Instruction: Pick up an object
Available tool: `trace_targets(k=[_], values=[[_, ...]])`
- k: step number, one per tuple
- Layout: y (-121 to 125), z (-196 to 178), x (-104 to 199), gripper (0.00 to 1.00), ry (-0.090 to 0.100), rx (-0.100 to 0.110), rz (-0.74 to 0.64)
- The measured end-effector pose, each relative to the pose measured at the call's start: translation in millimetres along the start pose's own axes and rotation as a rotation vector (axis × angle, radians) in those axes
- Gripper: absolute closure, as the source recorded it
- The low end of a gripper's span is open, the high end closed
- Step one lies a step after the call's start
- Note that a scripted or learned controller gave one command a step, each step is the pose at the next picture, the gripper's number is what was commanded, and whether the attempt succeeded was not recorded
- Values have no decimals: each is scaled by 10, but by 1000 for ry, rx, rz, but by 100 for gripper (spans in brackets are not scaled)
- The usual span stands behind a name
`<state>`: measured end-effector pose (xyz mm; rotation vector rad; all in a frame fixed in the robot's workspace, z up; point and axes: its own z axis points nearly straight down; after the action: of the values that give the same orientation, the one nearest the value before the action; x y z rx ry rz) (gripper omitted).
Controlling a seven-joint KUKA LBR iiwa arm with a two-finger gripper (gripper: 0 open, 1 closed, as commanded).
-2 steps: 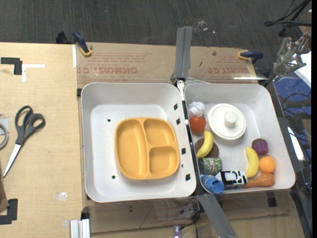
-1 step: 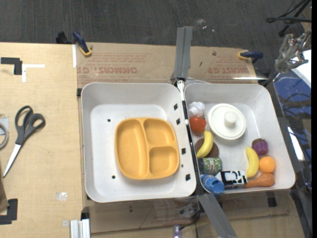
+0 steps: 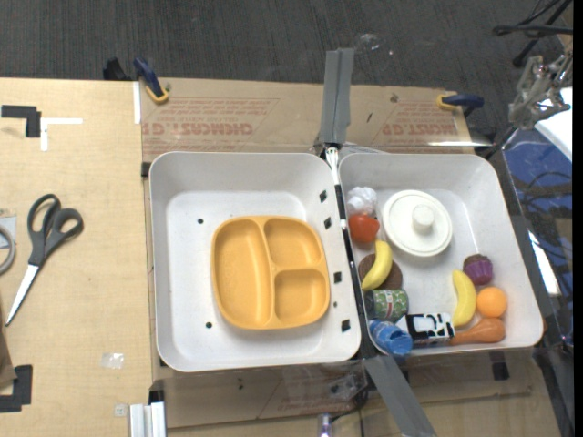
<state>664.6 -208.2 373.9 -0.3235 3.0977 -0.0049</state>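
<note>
The right bin [image 3: 496, 198] holds several small objects. A round white lid with a knob [image 3: 417, 223] lies near its middle. Along its left side are a white crumpled item [image 3: 362, 198], a red tomato [image 3: 363, 228], a banana [image 3: 378, 264] on a brown piece [image 3: 366, 271] and a green can [image 3: 387, 303]. At the front lie a blue item [image 3: 392, 338], a black-and-white box [image 3: 430, 327] and a carrot [image 3: 478, 333]. A second banana [image 3: 464, 297], a purple plum [image 3: 477, 268] and an orange [image 3: 491, 301] sit at the right.
The left bin [image 3: 178, 198] holds a yellow divided plate [image 3: 271, 271]. Scissors [image 3: 41, 235] lie on the wooden bench at far left. Blue clamps [image 3: 150, 78] [image 3: 460, 101] pin the cardboard behind the bins. Metal gear [image 3: 539, 85] stands at the upper right.
</note>
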Motion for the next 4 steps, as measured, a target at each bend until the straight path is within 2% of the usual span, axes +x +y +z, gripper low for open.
trace_targets(k=[3,4], values=[[-15,-303,-46,100,-20,3,5],[-97,1796,147,100,21,-9,-284]])
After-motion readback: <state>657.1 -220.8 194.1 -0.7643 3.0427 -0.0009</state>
